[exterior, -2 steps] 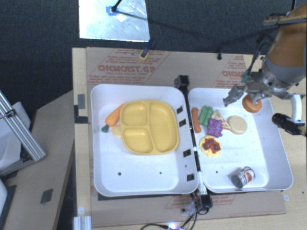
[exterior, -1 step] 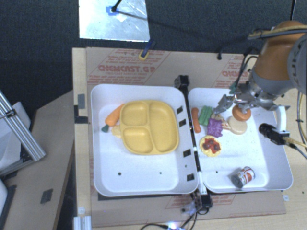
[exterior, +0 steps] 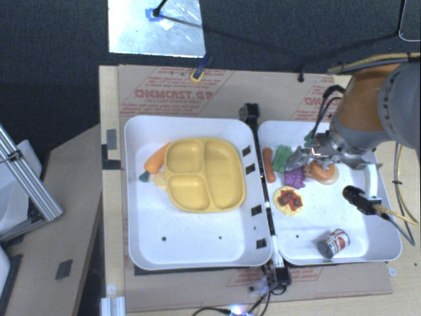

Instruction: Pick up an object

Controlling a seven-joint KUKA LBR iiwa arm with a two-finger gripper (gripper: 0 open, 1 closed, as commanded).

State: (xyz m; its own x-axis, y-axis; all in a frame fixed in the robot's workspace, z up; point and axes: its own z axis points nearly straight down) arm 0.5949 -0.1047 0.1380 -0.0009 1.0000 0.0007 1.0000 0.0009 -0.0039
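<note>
My gripper (exterior: pixel 298 160) hangs low in the right bin (exterior: pixel 381 245), near its back left part. It is right above a bunch of purple grapes (exterior: pixel 295 177) and beside a green vegetable (exterior: pixel 281 157). An orange and white doughnut-like piece (exterior: pixel 323 172) lies just right of the gripper, partly under the wrist. A red sausage (exterior: pixel 268 164) lies along the bin's left wall. A small pizza (exterior: pixel 289 200) sits in front of the grapes. A tin can (exterior: pixel 333 242) lies on its side near the front.
The left bin (exterior: pixel 141 242) holds a yellow divided plate (exterior: pixel 200 175) with a carrot (exterior: pixel 156 158) at its left side. The bins' shared wall (exterior: pixel 262 196) runs just left of the sausage. A foil sheet (exterior: pixel 156 18) lies behind the bench.
</note>
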